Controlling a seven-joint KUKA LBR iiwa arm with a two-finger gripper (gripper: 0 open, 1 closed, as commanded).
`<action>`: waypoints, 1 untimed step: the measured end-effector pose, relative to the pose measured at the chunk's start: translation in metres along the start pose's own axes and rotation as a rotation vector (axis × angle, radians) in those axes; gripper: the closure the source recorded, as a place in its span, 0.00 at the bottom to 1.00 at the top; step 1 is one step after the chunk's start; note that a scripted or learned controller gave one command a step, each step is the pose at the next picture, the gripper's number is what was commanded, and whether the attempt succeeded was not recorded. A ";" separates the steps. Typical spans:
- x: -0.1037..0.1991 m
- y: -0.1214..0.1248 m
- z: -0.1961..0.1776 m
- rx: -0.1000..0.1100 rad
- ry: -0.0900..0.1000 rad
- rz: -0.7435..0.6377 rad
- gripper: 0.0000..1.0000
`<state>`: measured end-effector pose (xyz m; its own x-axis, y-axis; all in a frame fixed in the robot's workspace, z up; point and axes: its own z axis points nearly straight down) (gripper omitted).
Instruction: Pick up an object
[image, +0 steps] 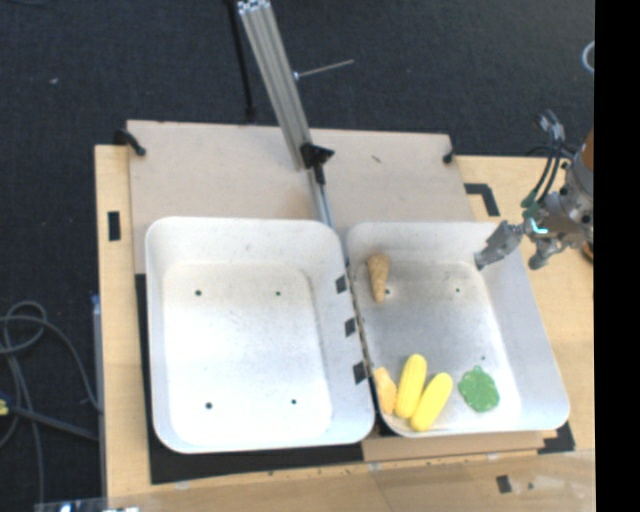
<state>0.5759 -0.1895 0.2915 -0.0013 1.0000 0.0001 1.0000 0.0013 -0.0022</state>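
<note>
White speckled bins (250, 330), 2 yellow items (421, 390), green lump (479, 390), tan piece (378, 276), beige bench (120, 300).

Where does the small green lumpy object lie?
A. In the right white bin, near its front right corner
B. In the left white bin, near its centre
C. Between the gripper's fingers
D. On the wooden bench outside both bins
A: the small green lumpy object rests on the floor of the right white bin, just right of the two yellow oblong pieces, apart from the gripper.
</note>
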 end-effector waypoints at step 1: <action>0.000 0.001 -0.002 -0.004 -0.001 -0.001 0.00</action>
<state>0.5766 -0.1894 0.2938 -0.0024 1.0000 -0.0012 1.0000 0.0024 0.0020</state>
